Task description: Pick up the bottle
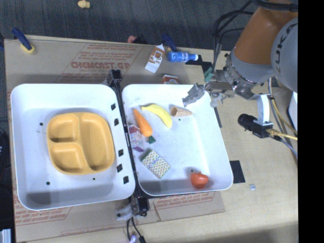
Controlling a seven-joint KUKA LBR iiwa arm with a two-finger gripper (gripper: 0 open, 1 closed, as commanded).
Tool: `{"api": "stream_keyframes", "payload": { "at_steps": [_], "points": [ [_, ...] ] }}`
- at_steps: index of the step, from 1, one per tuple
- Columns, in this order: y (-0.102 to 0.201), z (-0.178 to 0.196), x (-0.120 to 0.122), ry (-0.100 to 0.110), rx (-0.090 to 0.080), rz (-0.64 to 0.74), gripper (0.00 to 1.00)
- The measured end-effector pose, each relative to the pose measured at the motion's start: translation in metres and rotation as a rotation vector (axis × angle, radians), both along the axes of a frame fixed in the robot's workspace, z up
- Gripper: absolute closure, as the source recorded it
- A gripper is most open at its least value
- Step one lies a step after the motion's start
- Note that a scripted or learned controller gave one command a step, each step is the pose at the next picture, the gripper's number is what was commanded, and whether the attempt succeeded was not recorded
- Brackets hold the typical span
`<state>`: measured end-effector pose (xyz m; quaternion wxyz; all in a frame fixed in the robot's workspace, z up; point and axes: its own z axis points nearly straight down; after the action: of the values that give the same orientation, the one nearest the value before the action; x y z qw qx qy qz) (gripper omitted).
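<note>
Though the arm has its gripper point(202, 96) poised over the right bin point(215, 135), I judge the pick as not yet begun: nothing sits between the fingers, and they look spread apart, one grey tip near the bin's far rim and the other closer to the wrist. The blue bottle point(182, 57) lies outside both bins, on the cardboard sheet point(101, 59) beyond the right bin's far edge, at about eleven o'clock from the gripper and clear of it. So everything is left to do: reach past the rim, come down on the bottle, close, and lift.

The bottle itself is small, lying on its side, its long axis running roughly nine to three o'clock. The body is a saturated blue with a paler, whitish end pointing toward three o'clock, probably the cap or neck; I cannot make out finer detail. A small carton point(155, 58) with a white and brown label lies just at its nine o'clock.

Inside the right bin I see a banana point(158, 114), a carrot point(142, 122), a tan cone-shaped piece point(180, 111), a patterned sponge-like block point(154, 163) and a tomato point(199, 179) at the near corner. The left bin point(25, 151) holds a yellow divided plate point(80, 142). None of these is my target.
</note>
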<state>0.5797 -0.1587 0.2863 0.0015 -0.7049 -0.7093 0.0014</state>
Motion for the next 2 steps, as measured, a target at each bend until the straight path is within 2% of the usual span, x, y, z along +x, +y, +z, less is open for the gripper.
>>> {"api": "stream_keyframes", "payload": {
  "at_steps": [1, 2],
  "points": [
    [0.0, 0.01, 0.0, 0.002, 0.0, 0.005, 1.0],
    [-0.053, -0.044, -0.005, 0.001, -0.001, 0.046, 1.0]
  ]
}}
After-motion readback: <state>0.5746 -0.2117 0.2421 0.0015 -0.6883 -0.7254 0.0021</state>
